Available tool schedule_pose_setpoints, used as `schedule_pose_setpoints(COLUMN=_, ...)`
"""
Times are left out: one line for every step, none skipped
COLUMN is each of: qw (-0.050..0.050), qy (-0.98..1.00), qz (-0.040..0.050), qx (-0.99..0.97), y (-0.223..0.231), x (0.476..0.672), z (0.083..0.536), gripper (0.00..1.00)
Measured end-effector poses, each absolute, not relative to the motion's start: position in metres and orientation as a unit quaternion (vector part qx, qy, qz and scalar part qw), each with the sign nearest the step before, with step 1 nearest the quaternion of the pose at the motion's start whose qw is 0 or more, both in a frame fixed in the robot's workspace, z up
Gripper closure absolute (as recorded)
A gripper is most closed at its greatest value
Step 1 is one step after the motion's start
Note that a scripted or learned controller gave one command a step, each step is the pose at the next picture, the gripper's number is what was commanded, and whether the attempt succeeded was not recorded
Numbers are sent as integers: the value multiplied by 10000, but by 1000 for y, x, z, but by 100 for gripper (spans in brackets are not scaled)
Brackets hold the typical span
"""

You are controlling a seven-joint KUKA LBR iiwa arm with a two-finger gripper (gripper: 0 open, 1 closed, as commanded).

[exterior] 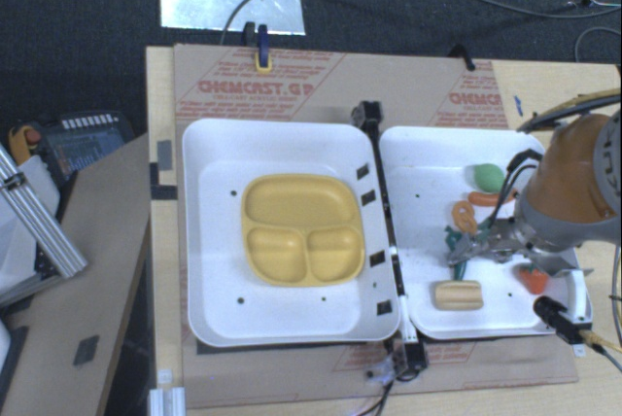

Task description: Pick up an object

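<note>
Pincer (pixel 461 249) grip unclear, low in right bin (pixel 428 173) near tan block (pixel 458 294)

Yellow tray (pixel 295 239) (plain), white bins (pixel 209 210), green lump (pixel 488 176).

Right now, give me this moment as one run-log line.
arm: over right bin | gripper: low among small items | nearest: tan block | yellow tray: left bin
</note>
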State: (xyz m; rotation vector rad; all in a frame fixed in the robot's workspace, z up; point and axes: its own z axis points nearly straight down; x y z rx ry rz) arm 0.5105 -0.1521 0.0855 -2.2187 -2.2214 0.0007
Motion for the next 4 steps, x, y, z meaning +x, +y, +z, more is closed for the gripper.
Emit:
schedule_pose_setpoints(qw=-7, qy=-7074, qz=-4, qx=-7068, y=-153, x=511, z=98, gripper=100)
schedule_pose_setpoints(qw=-29, qy=-7088, qz=-19, qx=-7054, y=-146, x=521, z=148, gripper=100)
schedule_pose_setpoints(qw=-30, qy=-7083, qz=-15, qx=-7059, y=-154, x=522, z=195, gripper=100)
schedule_pose_setpoints(qw=-24, qy=-7087, qz=-13, qx=-7055, y=-155, x=524, z=225, gripper=100)
